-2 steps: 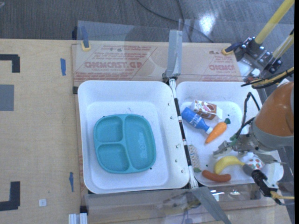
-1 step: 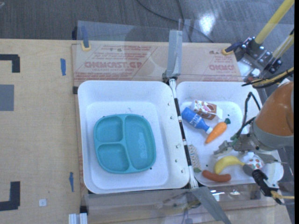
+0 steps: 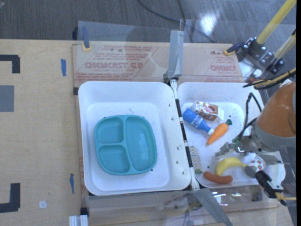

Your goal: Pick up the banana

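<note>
The banana is seen lying in the right bin, toward its five o'clock corner, just above a red sausage at the banana's seven o'clock. The tool is poised just above the banana, at its twelve o'clock; how far it is open cannot be told. A carrot and a blue bottle lie nearer the bin's centre. A teal divided plate is held in the left bin.

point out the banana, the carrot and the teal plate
banana (image 3: 230, 164): camera view, middle of its yellow curve
carrot (image 3: 217, 133): camera view, middle of its orange body
teal plate (image 3: 141, 145): camera view, floor of its large right compartment
</note>
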